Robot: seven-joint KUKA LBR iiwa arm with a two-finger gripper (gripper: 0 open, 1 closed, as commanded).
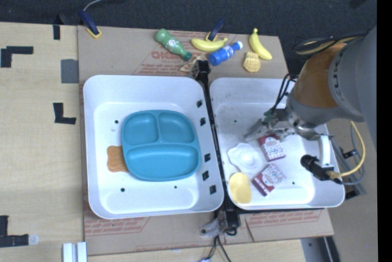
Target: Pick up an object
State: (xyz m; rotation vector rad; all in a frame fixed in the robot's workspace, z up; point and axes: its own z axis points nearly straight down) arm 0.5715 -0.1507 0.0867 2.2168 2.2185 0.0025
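Gripper (264, 127) low inside the right bin (318, 196), near its middle, metal fingers pointing toward the bin's left side. Whether the jaws are open or closed cannot be told; the tips blur into the bin floor. Nothing visibly between them.

Just below and right of the gripper: a small red-and-white packet (271, 148), lying flat, close to the fingertips; contact unclear. A second red-and-white packet (268, 178) lies further down, near the bin's front wall. Left of the first packet, a white fried-egg toy (244, 158), flat on the floor. Below that, a yellow lemon-like piece (239, 187) against the front left corner.

Grey arm with orange band (313, 78) comes in from the right, over the bin's right edge.

Left bin (98, 101): blue divided plate (161, 145) in the centre, an orange-brown flat piece (114, 158) sticking out from under its left side.

Behind the bins, on the cardboard: green bottle (173, 44), yellow banana (208, 43), blue bottle (224, 53), a second banana (260, 44), and a small yellow corn-like piece (250, 62). All well apart from the gripper.
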